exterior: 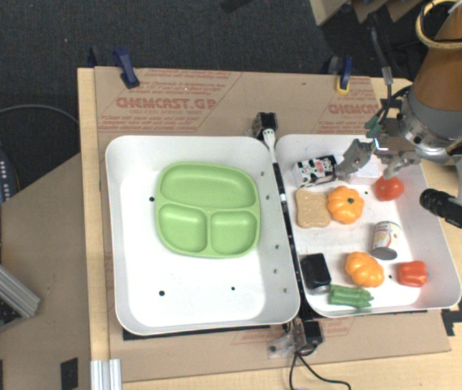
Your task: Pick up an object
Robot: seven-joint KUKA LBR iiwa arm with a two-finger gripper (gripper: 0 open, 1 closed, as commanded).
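we see a glossy round red tomato (389, 188) | metal two-finger gripper (374, 162) spread wide just above it | wrist tilted down

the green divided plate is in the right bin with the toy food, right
Not quite. The camera view shows the green divided plate alone in the left bin. The toy food, such as the pumpkin and bread slice, lies in the right bin.

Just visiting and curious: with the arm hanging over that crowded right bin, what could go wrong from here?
The gripper hangs near the red tomato, which is round and might roll away when touched. The orange pumpkin and slice of bread lie close beside it, so the fingers could knock them. The small can lies on its side and could roll too.
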